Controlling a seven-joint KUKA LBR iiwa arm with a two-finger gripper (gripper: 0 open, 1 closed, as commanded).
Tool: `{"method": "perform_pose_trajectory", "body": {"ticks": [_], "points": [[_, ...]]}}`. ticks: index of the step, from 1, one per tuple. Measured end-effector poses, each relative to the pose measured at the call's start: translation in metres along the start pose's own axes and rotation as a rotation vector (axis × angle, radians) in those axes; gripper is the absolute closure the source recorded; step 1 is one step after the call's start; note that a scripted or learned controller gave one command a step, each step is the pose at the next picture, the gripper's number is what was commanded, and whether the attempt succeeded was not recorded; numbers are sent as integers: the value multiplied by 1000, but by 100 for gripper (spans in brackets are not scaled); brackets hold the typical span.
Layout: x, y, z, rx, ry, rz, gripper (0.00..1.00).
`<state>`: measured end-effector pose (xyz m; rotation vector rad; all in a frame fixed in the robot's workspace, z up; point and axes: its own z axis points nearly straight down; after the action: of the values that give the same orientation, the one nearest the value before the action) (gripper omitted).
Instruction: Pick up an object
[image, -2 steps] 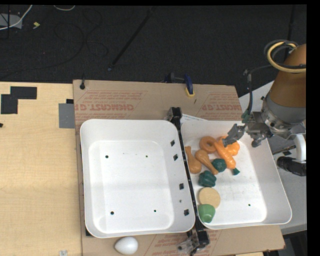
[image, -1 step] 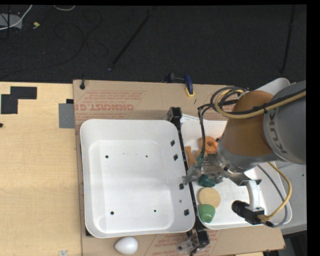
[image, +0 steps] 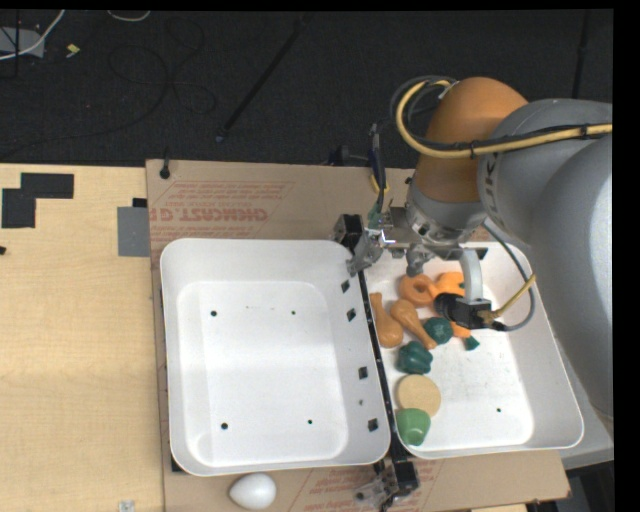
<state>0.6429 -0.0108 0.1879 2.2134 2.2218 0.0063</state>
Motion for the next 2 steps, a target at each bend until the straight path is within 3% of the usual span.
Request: {"method": "perform_pose_trajectory", "body": {"ticks": [1,2], "points": [[50,-63,1,15,3,0,0],[77,-108,-38,12,2,1,0]]}}
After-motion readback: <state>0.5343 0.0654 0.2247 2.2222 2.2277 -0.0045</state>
